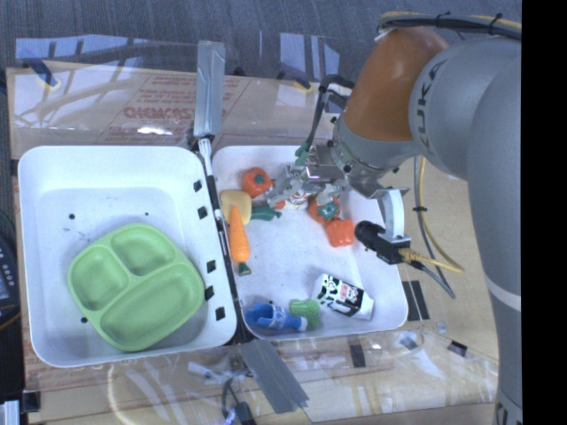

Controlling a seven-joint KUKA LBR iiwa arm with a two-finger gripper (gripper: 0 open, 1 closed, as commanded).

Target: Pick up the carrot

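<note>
The carrot (239, 240) is a slim orange piece lying lengthwise against the left wall of the right bin (292, 268), just below a pale yellow item (235, 203). My gripper (299, 184) hangs over the upper middle of that bin, up and to the right of the carrot and apart from it. It sits among a round orange fruit (257, 181), a small green piece (264, 212) and red-orange toys (337, 231). Nothing can be made out between its fingers.
A green divided plate (137, 286) lies in the left bin (53, 184). At the front of the right bin lie a blue item (266, 317), a green item (305, 308) and a black-and-white carton (344, 297). The arm's body covers the bin's right side.
</note>
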